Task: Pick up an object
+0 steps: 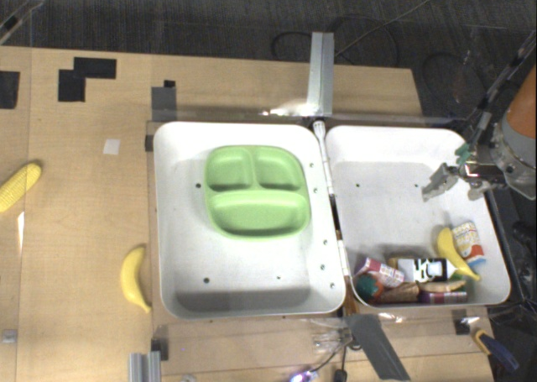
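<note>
In the right bin [377, 204], a pile of small objects lies along the near edge: a yellow banana [454, 253], a small colourful packet [468, 238], a black-and-white box [426, 269] and a red-and-white item [377, 272]. My gripper [457, 182] hangs over the right bin's right side, above and a little behind the banana. Its two fingers are spread apart, and nothing is between them. The arm comes in from the right edge.
The left bin [176, 229] holds a green divided plate [254, 189]. On the bench left of the bins lie a yellow banana [132, 278] and a yellow corn cob [18, 186]. A metal post [321, 74] stands behind the bins.
</note>
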Tool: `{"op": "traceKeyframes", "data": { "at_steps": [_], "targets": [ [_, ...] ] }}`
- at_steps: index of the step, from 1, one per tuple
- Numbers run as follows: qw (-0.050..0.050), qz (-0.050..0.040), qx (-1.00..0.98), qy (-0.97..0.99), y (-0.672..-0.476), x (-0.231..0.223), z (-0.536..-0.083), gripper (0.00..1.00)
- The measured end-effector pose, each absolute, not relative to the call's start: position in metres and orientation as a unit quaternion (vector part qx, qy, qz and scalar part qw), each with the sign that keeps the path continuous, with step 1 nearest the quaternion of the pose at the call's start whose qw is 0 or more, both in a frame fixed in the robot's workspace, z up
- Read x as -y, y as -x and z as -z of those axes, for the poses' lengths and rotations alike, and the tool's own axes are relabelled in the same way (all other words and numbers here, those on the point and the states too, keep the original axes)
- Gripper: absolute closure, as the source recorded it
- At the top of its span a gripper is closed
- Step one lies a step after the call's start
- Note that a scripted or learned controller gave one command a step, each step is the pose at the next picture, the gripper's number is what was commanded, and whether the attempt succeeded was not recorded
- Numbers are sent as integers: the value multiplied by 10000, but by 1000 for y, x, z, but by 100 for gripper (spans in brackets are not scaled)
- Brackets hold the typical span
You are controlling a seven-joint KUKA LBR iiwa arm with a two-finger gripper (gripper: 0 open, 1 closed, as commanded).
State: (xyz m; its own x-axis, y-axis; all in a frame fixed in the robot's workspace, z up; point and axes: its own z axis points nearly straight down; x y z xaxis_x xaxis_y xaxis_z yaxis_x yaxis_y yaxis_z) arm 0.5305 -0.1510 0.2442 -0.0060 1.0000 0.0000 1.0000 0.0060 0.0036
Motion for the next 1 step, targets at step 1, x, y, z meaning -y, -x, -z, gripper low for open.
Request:
{"op": "traceKeyframes", "data": {
  "at_steps": [1],
  "targets": [
    [32, -20, -7073, -7069, -488, 154, -323, 0]
  ]
}}
